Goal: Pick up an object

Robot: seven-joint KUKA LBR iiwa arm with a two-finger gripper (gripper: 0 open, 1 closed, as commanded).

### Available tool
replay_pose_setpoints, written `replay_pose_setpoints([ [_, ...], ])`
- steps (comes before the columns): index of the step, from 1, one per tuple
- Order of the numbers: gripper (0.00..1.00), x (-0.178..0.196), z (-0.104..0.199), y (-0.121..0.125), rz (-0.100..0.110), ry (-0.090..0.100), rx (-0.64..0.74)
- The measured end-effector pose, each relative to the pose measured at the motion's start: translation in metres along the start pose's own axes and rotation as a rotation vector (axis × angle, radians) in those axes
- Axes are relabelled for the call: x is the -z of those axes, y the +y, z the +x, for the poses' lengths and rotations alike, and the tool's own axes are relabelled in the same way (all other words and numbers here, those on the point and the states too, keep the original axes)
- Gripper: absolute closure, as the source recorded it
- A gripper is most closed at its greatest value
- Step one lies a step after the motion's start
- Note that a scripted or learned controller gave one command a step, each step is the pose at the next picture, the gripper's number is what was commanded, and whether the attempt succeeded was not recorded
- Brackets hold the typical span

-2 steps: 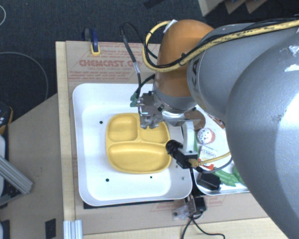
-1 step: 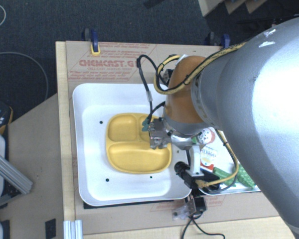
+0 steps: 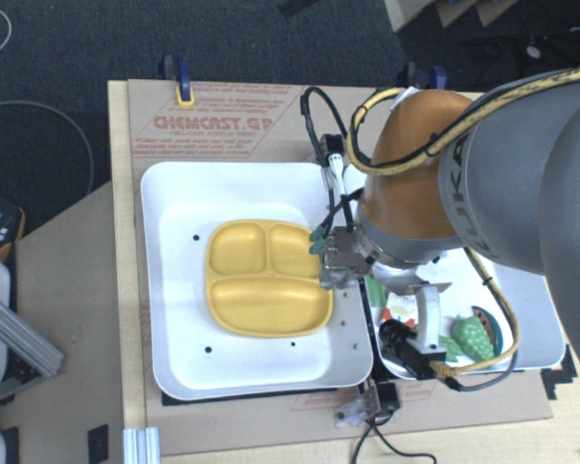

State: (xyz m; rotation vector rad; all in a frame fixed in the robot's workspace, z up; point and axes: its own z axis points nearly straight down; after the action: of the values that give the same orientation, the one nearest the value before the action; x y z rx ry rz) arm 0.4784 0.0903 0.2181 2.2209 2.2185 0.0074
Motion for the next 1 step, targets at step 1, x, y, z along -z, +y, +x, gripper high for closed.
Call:
replay_pose_setpoints([
  [1, 1.00, 0.1649, 0.0174, 0.0034, -0.014, 0.004, 0.006],
])
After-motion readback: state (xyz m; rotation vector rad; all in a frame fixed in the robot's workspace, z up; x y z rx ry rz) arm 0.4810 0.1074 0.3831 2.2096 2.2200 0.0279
